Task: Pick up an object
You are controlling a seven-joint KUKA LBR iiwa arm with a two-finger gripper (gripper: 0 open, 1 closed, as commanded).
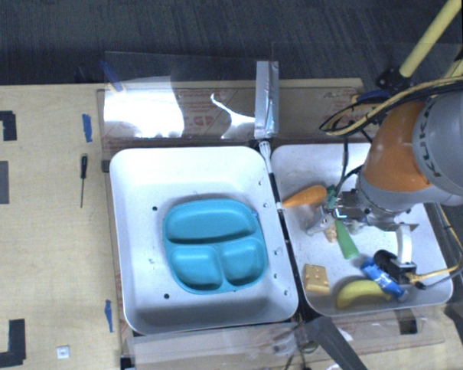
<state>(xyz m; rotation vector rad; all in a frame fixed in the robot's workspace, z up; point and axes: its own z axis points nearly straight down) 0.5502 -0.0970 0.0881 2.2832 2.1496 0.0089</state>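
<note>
**Over the right bin, my grip unclear**

My wrist and orange band cover much of the right bin (420, 283), and I cannot tell how my gripper (334, 214) is set. An orange carrot (303, 196), tapered, lies just beside it by the bin's left wall. A green piece (347, 243) sits below me; banana (357, 293) and cheese block (316, 279) lie near the front. The left bin (136, 284) holds a blue divided tray (213, 243).
</note>
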